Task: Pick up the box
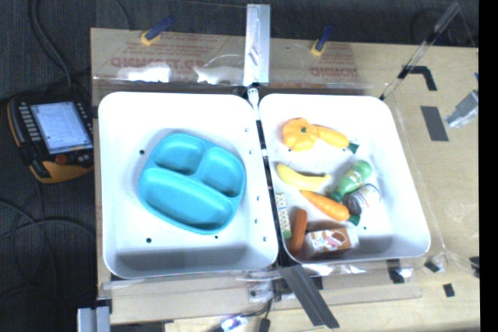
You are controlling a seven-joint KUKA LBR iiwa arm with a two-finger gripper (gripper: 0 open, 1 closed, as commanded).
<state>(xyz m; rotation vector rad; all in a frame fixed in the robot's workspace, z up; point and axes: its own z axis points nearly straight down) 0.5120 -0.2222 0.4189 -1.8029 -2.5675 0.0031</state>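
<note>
Box [330, 239] lies on its side at the near edge of the right bin [405, 167], beside a carrot [326, 205] and sausage [298, 228]. Can't tell the claw's state.

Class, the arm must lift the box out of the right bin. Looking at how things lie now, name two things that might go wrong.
1. The box lies low in the right bin, close to its near wall, so the pincer may have little room to close.
2. A carrot and a can crowd it from above, and a brown piece lies at its left; the pincer might knock or catch one of these instead.
</note>
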